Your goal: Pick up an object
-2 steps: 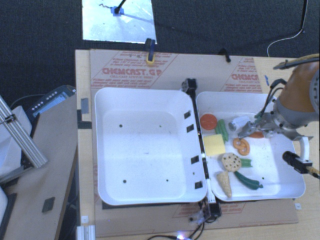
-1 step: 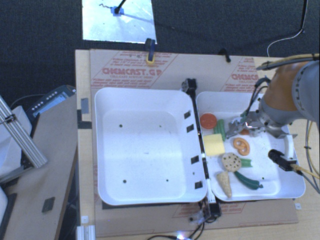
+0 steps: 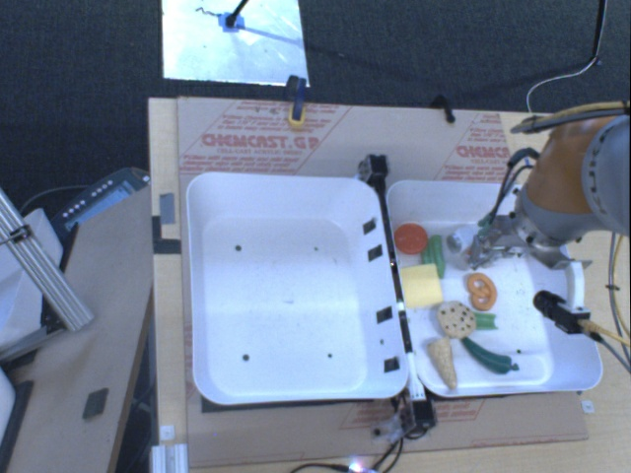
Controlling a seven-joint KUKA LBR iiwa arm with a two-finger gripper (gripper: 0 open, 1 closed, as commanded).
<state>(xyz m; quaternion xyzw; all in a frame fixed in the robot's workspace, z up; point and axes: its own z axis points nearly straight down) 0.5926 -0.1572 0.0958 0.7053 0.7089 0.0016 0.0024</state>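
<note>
Objects sit clustered in the right bin: red disc, green piece, yellow block, pretzel, cookie, cone, green pepper. We see the gripper low in that bin, just right of the green piece and above the pretzel. We can't tell its state, or whether it has anything. Left bin sits alongside.
</note>
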